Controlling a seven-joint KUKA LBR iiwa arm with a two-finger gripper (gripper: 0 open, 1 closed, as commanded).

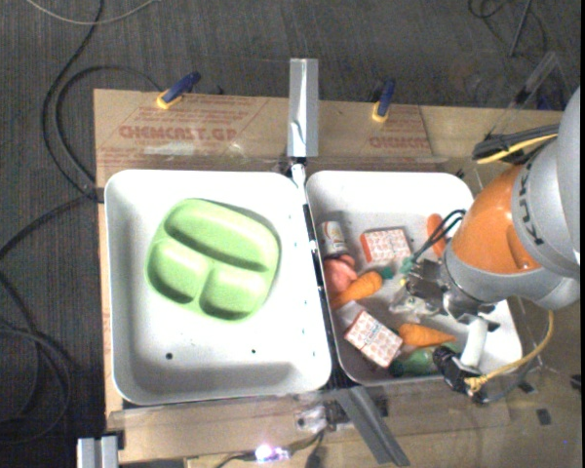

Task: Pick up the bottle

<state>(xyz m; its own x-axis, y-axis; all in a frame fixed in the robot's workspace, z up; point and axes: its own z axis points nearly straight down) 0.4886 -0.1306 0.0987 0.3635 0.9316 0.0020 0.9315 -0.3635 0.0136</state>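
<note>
Bottle [332, 237] lies in right bin [390, 185], near divider, well apart from gripper [414, 291] over the carrots [424, 335]; jaw state unclear.

This is a robotics lab or test cell. Two white bins [127, 261] sit on a cardboard-covered table [205, 130] held by spring clamps [177, 90], loose cables [68, 96] trail over grey carpet [419, 27], and an industrial robot arm [512, 242] reaches over toy food items [385, 247].
</note>
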